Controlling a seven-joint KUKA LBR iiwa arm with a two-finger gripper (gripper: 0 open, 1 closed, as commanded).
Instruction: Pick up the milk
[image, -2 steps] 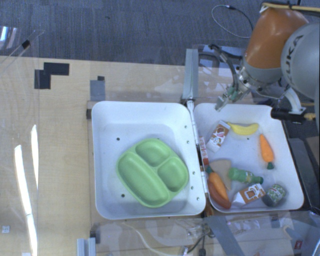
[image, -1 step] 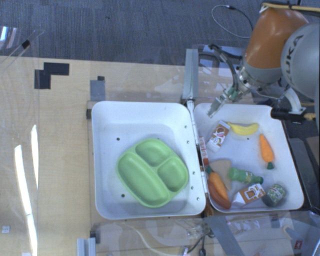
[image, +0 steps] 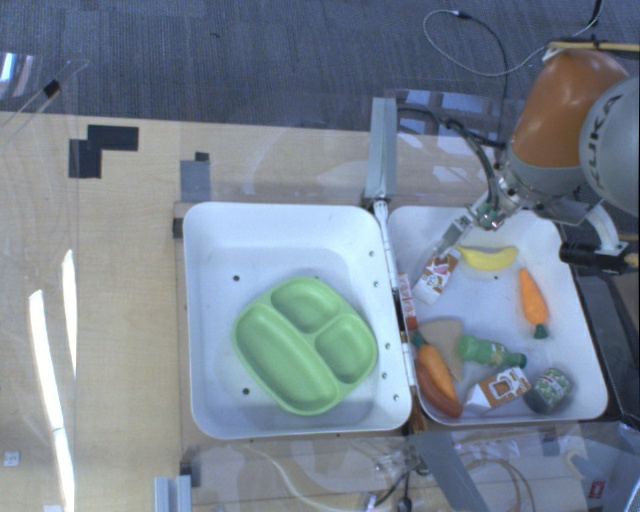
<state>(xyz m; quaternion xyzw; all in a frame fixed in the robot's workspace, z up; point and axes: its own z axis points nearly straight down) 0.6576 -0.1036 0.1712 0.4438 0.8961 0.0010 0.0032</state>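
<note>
Camera view: gripper (image: 452, 236) fingertips indistinct.

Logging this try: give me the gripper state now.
Gripper: above the milk carton in the right bin; open or closed cannot be told.

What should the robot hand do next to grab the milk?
Probably slide lower and toward the middle divider. The gripper hangs over the right bin, just above the milk carton, which leans near the banana. It isn't around the carton yet.
</note>
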